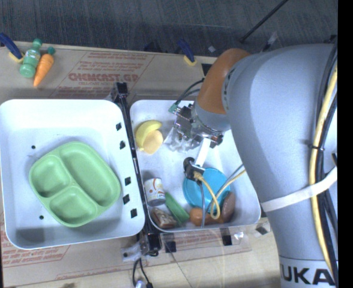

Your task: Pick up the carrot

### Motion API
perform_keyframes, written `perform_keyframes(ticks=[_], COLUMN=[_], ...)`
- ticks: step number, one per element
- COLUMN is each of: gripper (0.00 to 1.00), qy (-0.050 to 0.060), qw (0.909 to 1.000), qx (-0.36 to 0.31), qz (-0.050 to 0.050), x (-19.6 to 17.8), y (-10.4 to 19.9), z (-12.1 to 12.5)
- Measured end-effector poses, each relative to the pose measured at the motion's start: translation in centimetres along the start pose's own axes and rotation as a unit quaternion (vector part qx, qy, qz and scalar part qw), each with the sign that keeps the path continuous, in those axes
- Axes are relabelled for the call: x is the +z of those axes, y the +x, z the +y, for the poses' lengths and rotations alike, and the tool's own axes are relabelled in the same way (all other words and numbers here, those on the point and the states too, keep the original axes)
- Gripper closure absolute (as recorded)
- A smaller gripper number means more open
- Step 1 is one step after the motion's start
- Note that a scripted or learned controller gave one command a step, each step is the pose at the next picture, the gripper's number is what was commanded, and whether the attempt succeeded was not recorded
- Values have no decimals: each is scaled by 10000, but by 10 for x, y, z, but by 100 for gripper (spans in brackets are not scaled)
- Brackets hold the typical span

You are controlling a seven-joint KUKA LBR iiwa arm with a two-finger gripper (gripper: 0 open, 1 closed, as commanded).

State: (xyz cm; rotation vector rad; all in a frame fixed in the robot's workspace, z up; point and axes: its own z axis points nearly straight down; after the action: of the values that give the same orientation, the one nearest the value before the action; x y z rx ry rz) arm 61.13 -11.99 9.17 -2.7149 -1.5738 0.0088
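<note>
An orange carrot (42,68) with a green top lies outside the bins on the cardboard at the far left back, beside a green bottle (29,60). A small orange piece (196,216) sits at the front edge of the right bin (242,161); I cannot tell what it is. My gripper (181,140) hangs over the back half of the right bin, just right of a yellow fruit (149,136), far from the carrot. Nothing shows in its grasp.
The left bin (20,119) holds a green divided plate (74,182). In the right bin's front half lie a small can (154,191), a green vegetable (176,209), a blue dish (202,185) and a brown item (228,205). The arm covers the bin's right side.
</note>
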Motion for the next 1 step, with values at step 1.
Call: perform_keyframes(ticks=[1], gripper=[100], qy=[-55], qw=[9998], qx=[-189], qz=[29], x=[-183], y=[23], z=[-13])
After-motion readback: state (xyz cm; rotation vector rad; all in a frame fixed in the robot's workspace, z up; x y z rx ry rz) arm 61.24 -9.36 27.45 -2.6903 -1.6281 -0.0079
